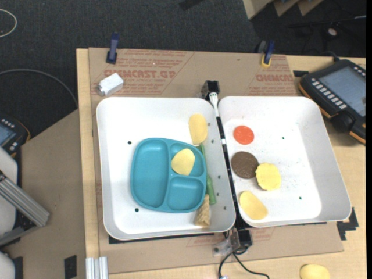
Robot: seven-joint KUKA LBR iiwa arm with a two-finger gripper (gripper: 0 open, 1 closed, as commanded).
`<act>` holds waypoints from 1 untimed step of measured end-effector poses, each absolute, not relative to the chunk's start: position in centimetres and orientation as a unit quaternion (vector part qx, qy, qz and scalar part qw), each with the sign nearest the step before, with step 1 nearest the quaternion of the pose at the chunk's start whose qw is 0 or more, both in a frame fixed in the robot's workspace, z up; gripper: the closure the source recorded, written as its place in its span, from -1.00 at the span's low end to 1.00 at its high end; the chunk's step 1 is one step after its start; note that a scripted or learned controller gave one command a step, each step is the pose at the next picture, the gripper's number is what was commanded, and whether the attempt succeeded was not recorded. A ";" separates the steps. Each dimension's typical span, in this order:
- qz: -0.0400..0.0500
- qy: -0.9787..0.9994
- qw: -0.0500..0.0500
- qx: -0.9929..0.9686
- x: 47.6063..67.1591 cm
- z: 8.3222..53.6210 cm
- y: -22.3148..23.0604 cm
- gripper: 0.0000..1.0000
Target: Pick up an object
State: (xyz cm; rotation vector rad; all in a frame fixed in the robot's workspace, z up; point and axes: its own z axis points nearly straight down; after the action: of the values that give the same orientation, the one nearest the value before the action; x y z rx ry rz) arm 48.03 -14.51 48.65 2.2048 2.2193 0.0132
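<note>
Two shallow white bins are sitting side by side on the bench (145,68); the left bin (113,156) is holding a teal divided plate (152,179), with a yellow piece (183,162) lying in the plate's upper right compartment; a longer yellow piece (197,129) is lying just above the plate, its long axis running roughly up and down the view; a thin green stick (208,182) is lying along the plate's right edge, and a tan crumbly piece (203,215) is resting at the plate's lower right corner.

The right bin (308,156) is carrying four loose things near its left wall: an orange disc (243,135), a brown disc (244,164) just below it, a yellow round piece (268,176) touching the brown disc's right side, and a yellow wedge (253,205) nearest the front wall.

I cannot tell how the fingers are standing or whether they are holding anything; nothing is yet lifted, so the pick is judged not begun. Since the arm is reaching in from the right, the right bin's objects are lying nearer; the orange disc is standing apart from its neighbours, which probably makes it the cleaner target, while the touching yellow and brown pair is risking a double contact.
</note>
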 end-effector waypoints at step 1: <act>-0.002 0.706 -0.004 0.708 47.9 35.7 -16.7 1.00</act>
State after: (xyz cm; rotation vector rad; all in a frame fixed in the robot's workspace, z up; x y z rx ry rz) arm 47.87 -16.70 35.70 2.2294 2.2238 -0.0071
